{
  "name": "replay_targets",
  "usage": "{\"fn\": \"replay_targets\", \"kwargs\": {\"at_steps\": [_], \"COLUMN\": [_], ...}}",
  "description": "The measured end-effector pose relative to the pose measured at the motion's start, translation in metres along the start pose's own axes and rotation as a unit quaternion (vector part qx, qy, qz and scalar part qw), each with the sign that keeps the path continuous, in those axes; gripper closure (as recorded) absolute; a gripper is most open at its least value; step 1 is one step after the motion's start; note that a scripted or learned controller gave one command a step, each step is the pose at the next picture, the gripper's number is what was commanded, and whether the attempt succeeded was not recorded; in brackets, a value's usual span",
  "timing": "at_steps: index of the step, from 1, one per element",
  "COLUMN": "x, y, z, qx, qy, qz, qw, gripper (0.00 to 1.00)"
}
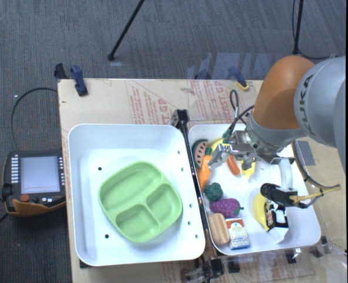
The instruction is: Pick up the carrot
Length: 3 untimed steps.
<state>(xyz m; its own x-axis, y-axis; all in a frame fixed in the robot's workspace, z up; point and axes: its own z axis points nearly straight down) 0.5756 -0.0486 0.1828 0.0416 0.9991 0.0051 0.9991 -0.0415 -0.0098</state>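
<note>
Claw (234,155) low in right bin (308,232), fingers apart; carrot (204,171) just left of it, not gripped.

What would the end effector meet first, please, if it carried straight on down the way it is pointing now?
Probably the small orange piece lying on the right bin's floor just under the end effector, next to a yellow item. Depth is hard to judge from above, so it may land on bare floor instead.

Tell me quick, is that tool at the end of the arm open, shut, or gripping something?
Tool: cannot be told from this view; it hangs over the right bin, right above a small orange piece, near the carrot.
</note>
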Motion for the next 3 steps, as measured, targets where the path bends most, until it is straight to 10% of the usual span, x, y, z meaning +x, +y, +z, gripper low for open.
{"fn": "replay_targets", "kwargs": {"at_steps": [1,2,3], "x": [-0.037,-0.101,-0.089], "y": [0.026,-0.038,0.043], "z": [0.099,0.096,0.094], "qx": [0.001,-0.002,-0.005], "qy": [-0.002,-0.002,-0.002], "qz": [0.089,-0.008,-0.030], "qw": [0.9960,1.0000,0.9995], "gripper": [0.00,0.00,0.00]}}
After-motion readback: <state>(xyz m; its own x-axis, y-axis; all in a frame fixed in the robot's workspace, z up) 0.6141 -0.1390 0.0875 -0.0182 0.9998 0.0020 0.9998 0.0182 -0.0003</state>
